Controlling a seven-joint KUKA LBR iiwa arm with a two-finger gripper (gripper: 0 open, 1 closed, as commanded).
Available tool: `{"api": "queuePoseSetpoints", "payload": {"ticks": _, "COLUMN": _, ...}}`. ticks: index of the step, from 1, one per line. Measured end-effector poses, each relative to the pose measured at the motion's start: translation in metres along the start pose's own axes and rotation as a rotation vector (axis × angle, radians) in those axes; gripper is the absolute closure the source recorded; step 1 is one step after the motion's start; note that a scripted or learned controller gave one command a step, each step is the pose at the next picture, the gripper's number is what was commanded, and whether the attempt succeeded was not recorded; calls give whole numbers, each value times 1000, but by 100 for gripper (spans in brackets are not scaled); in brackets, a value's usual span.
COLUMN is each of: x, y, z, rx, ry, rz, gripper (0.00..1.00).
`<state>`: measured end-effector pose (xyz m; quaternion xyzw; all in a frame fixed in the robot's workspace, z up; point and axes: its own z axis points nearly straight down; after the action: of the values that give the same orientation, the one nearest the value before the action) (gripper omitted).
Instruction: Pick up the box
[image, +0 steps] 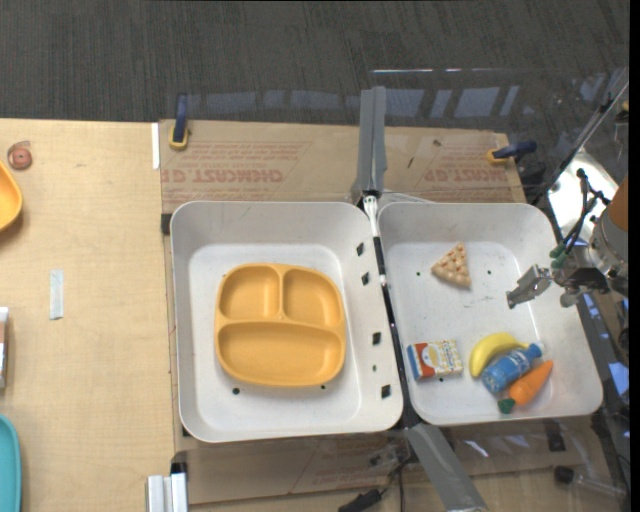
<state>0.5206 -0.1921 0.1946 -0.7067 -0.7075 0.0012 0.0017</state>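
Box (436, 359): small printed rectangular carton, flat in smooth white bin (470, 405).

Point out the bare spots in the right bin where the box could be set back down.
Right bin: bare floor along the left wall between the waffle and the box, and across the middle below the gripper. The front right corner is crowded: banana, bottle and carrot touch.

This is a robotics lab bench, not a home. Two white bins (190, 300) sit on cardboard (270, 165) held by clamps (179, 133), with toy food (452, 266) in one and an arm (600, 250) reaching in.
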Motion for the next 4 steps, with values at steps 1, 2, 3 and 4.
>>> {"api": "queuePoseSetpoints", "payload": {"ticks": 1, "x": 72, "y": 3, "z": 82, "rx": 0, "ry": 0, "rz": -49, "gripper": 0}}
{"api": "queuePoseSetpoints", "payload": {"ticks": 2, "x": 93, "y": -37, "z": 97, "rx": -19, "ry": -5, "rz": -109, "gripper": 0}}
{"api": "queuePoseSetpoints", "payload": {"ticks": 3, "x": 94, "y": -30, "z": 98, "rx": -12, "ry": -4, "rz": -121, "gripper": 0}}
{"api": "queuePoseSetpoints", "payload": {"ticks": 4, "x": 95, "y": -35, "z": 98, "rx": -18, "ry": -3, "rz": -62, "gripper": 0}}
